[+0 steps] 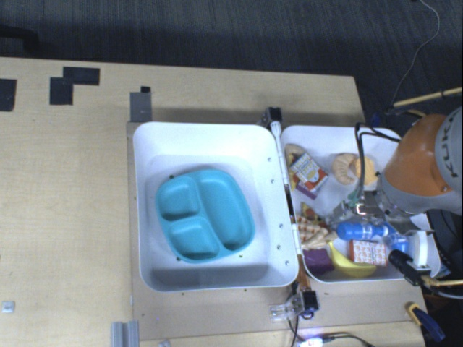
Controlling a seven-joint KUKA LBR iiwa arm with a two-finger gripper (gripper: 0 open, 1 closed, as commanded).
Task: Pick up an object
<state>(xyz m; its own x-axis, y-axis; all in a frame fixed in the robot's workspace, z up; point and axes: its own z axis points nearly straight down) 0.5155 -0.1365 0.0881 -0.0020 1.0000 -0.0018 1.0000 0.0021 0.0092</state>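
A light wooden bench top [65, 215] fills most of the view, with dark grey carpet [217, 20] beyond its far edge at twelve o'clock. Black rectangular tape patches [72, 84] sit on the wood toward ten o'clock. The left shallow white bin [148, 194] lies just right of centre and holds a turquoise three-compartment plastic tray [206, 214]. The right shallow white bin [318, 134] touches it at three o'clock. A thin black cable [427, 42] trails across the carpet at two o'clock.

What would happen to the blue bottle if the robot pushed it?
The blue bottle lies on its side in the right bin, so it would probably roll. It looks like smooth plastic, so likely slippery. Neighbours like the yellow banana might stop it quickly.
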